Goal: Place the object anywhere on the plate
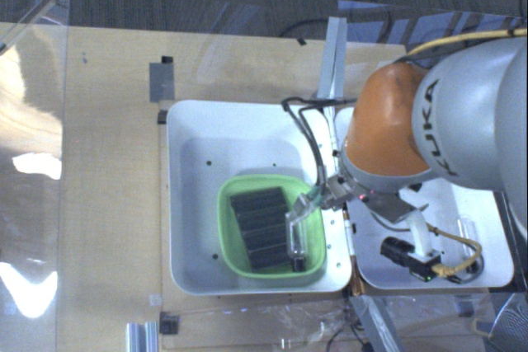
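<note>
Just beside the gripper (295,254), on its side toward the camera view's left, a dark ribbed block (261,228) lies flat on the green plate (229,214), slightly askew, its long right edge running under or against the gripper. From my remote station I cannot tell whether the jaws are spread or pressed together, nor whether they touch the block; nothing shows as pinched between them.

I judge the block to be stiff and fairly light, likely moulded plastic or rubber. Its cross ribs should give purchase, not slip, and it does not look fragile. It is broad and low, so I would take it across the narrow width, the jaws set along a groove near the middle, or by the long edge nearest the gripper.

Around the jaws, the plate's rim curves beneath the wrist. The plate sits in the left bin (178,202), toward its near right corner. Behind the jaws, the grey arm (474,119) crosses the right bin (470,206). The block already rests wholly on the plate, so by my reading the placing looks done.
</note>
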